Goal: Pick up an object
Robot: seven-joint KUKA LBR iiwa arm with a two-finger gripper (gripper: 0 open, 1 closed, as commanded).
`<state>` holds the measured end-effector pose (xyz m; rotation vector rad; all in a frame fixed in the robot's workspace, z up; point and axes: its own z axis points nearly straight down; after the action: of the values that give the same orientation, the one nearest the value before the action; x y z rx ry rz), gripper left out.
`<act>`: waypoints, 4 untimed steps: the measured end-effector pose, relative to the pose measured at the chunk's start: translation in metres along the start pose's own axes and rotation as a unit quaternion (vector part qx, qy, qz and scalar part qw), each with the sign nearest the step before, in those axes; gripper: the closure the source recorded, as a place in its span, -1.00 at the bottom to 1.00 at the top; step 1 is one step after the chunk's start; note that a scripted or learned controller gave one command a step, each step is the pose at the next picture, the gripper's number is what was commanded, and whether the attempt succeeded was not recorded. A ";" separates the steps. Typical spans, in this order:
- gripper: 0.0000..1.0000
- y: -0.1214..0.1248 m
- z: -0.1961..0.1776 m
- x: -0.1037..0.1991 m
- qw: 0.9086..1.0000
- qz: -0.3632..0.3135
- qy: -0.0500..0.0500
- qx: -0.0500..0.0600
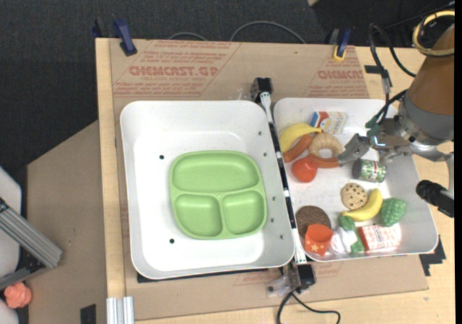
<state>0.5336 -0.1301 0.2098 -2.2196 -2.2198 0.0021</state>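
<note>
- The bench carries two shallow white bins side by side: the left bin [137,171] and the right bin [426,229].
- In the left bin lies a green divided plate [216,194], with one long compartment at the far side and two smaller ones at the near side.
- The arm [433,92] comes in from the right, and the gripper [359,149] hangs over the middle of the right bin.
- Its fingers [354,148] are spread apart, pointing left, with nothing between them.
- Just left of the fingers lie a bagel [326,146], a yellow banana [297,135] and a red cup [305,169], close together.
- A small green can [372,169] lies just below the gripper; I cannot tell if they touch.
- At the far side of this bin stands a small carton [330,122].
- Nearer the front lie a cookie [353,194], a second banana [368,206], a green leafy toy [392,211], a dark brown round patty [312,216], an orange piece [317,238] and a red-and-white box [379,237].
</note>
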 end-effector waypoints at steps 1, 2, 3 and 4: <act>-1.00 0.041 0.096 -0.046 1.000 0.000 -0.001 -0.003; -1.00 -0.005 0.125 -0.070 1.000 0.002 0.000 -0.003; -1.00 -0.042 0.125 -0.024 1.000 -0.001 -0.002 -0.005; -1.00 -0.007 0.127 0.025 1.000 -0.002 0.000 -0.002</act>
<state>0.5266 -0.1049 0.0831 -2.2167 -2.2271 -0.0010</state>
